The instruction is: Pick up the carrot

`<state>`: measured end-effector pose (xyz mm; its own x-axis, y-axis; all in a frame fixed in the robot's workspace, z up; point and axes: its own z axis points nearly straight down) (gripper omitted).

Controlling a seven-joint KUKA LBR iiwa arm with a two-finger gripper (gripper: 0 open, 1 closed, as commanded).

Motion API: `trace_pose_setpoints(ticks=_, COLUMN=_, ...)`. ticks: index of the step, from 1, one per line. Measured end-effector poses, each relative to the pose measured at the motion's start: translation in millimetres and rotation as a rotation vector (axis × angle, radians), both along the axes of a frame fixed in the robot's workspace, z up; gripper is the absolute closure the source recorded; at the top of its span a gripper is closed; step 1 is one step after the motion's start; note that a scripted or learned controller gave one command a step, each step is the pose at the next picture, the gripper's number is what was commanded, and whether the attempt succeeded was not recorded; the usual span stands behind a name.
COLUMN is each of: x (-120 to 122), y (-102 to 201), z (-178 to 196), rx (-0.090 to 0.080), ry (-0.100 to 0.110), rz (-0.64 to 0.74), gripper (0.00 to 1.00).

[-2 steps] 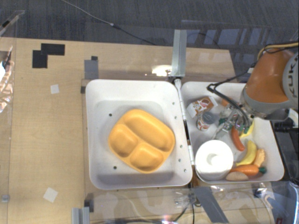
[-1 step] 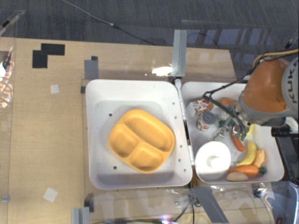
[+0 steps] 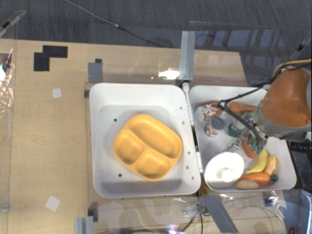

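The carrot (image 3: 255, 177) is lying crowded against the right bin's (image 3: 195, 112) front edge; the jaws' state is hidden.

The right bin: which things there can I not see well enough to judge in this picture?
- Gripper: the camera view shows it among the items, small and dark, partly under the arm's orange band; open or shut cannot be told.
- Carrot: near the bin's front wall, its left end merges with a pale item.
- Right bin: the arm covers its far right corner.
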<state>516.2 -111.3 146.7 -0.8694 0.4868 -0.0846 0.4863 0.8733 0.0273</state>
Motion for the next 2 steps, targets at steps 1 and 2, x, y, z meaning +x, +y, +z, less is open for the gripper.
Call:
trace_pose_setpoints(ticks=1, x=7.2, y=1.5, z=-6.5, rx=-0.012, ry=-0.018, rz=0.095, gripper=0.0)
trace_pose_setpoints(ticks=2, x=-4.4, y=-16.5, z=-2.6, rx=-0.005, ry=-0.003, rz=0.022, gripper=0.0)
